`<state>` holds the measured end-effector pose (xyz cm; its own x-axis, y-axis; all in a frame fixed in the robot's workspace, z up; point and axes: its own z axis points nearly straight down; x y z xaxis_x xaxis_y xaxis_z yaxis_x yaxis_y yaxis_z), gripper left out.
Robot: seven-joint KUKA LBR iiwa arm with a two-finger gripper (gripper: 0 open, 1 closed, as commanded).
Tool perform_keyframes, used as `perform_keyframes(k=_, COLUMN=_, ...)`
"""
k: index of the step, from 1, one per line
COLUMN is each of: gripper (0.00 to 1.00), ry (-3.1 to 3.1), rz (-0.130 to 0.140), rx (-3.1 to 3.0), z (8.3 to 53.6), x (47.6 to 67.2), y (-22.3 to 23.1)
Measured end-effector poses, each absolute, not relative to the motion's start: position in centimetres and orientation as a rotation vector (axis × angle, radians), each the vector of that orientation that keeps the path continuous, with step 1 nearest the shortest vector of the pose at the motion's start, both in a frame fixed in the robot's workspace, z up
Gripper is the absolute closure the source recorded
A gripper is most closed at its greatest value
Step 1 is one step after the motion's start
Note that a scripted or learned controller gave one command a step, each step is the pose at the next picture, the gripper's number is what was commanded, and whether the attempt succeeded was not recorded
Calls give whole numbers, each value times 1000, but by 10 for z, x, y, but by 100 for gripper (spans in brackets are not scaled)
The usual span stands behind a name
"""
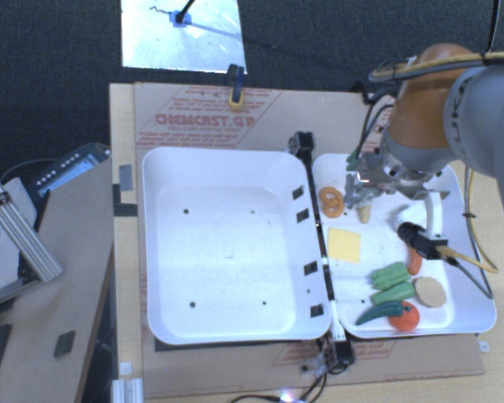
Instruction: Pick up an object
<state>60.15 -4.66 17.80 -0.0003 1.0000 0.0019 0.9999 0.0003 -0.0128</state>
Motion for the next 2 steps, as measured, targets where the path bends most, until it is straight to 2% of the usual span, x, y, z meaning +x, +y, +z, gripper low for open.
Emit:
perform_keyframes(k=1, gripper=100, ry=-2243, rz=-26, rx=-2221, z=334, x=646, y=-1)
perform_keyframes(k=2, gripper=100, ry=-2235, rz=-11, rx=-2214, z=360, x=670, y=49)
